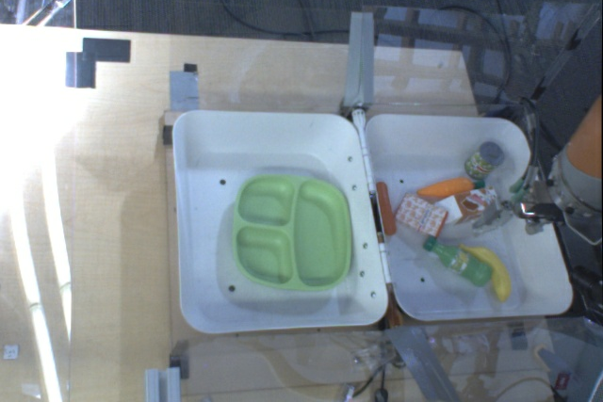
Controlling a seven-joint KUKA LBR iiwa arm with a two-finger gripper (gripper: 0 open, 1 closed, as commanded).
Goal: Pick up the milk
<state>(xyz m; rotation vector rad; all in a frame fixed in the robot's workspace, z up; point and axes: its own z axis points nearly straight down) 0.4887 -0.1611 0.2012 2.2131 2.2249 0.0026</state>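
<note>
The milk (pixel 421 216) (a small red-and-white carton) lies in the right bin (pixel 542 297), near its left side, just right of a hotdog (pixel 385 207) and below a carrot (pixel 445 188). The gripper (pixel 499 214) hangs over the bin's right part, to the right of the milk and apart from it, with a small packet (pixel 479 201) between them; whether its jaws are apart or together cannot be told. A green bottle (pixel 459 261) and a banana (pixel 494 270) lie below. A green plate (pixel 291 233) sits in the left bin (pixel 193 202).
</note>
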